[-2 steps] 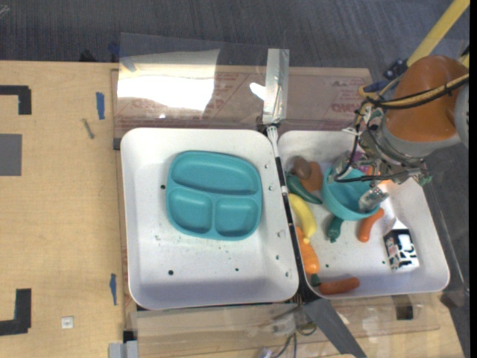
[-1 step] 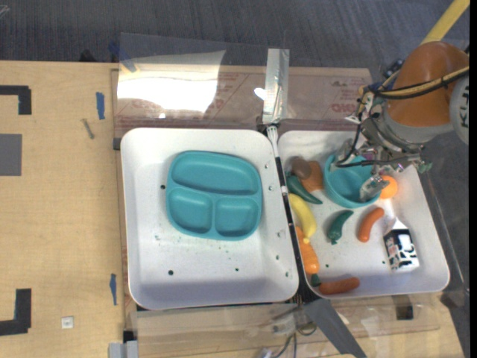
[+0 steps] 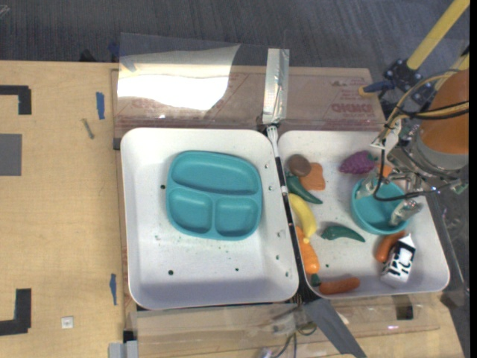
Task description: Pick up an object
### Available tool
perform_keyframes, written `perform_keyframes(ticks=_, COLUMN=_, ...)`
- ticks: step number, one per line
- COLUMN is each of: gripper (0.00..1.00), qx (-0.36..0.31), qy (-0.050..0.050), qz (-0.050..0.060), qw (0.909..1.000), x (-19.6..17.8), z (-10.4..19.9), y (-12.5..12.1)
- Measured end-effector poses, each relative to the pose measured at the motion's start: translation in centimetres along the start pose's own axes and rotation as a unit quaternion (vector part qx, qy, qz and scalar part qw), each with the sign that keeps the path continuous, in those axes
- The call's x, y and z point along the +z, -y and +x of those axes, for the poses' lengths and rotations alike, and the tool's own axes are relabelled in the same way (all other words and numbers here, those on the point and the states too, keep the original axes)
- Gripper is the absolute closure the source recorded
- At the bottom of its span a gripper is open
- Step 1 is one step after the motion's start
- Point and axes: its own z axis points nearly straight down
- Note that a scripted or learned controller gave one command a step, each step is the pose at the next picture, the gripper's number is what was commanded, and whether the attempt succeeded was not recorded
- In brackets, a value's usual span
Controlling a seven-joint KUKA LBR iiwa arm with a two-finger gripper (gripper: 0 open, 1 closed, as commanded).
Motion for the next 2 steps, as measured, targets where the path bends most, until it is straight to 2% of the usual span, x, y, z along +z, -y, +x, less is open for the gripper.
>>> perform_keyframes(ticks=1, gripper=1.0, qx=0.001, qy=0.005, qz=0.005, qw=1.0, x=-1.44, z=-0.43, y=0.21)
perform_keyframes(ticks=2, gripper=0.0, qx=0.001, qy=0.005, qz=0.004, qw=1.0, x=-1.28, z=-0.4, y=0.14)
